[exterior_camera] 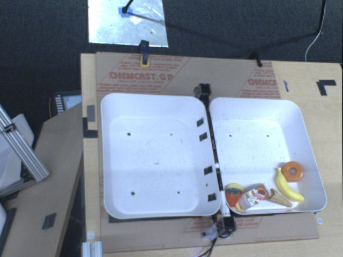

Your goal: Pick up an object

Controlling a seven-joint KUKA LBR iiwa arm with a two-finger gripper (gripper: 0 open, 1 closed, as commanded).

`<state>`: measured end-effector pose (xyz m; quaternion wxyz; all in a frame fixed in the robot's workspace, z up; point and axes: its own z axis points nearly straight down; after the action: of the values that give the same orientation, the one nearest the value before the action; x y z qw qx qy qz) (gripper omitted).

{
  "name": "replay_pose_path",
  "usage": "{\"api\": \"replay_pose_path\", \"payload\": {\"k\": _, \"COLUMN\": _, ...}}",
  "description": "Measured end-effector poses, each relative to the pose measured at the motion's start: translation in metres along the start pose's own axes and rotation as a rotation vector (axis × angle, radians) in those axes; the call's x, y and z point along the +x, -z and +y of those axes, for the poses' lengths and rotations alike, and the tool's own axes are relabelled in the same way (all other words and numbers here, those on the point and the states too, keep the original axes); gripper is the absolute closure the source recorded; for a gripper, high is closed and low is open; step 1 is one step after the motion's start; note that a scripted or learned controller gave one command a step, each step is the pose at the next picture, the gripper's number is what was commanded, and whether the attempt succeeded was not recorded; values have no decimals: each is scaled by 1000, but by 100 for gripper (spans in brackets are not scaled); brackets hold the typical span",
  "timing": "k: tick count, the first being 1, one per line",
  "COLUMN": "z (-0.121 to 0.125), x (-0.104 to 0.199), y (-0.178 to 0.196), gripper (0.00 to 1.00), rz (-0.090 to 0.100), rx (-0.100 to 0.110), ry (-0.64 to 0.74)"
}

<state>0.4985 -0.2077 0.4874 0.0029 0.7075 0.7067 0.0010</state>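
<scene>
Several small objects lie along the near edge of the right bin (300,123). An orange ring-shaped doughnut (292,171) rests near the bin's right wall. A yellow banana (287,186) curves just below it. A brown cone-shaped piece (280,198) lies beside the banana. A white and red packet (254,196) sits in the middle of the group. A round orange and red fruit (233,194) lies at the near left corner of that bin.
The left bin (112,143) stands beside the right one on a brown board (177,74), with black clips along the divide. A shiny metal plate (127,14) lies beyond the bench at the back. An aluminium rail (19,143) slants at the far left.
</scene>
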Motion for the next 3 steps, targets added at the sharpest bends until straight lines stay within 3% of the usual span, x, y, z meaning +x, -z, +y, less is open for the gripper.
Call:
{"api": "replay_pose_path", "payload": {"k": 1, "z": -12, "x": 1, "y": 39, "gripper": 100, "rz": 0, "rx": -2, "ry": 5}}
{"api": "replay_pose_path", "payload": {"k": 3, "z": -6, "x": 1, "y": 48, "gripper": 100, "rz": 0, "rx": 2, "ry": 7}}
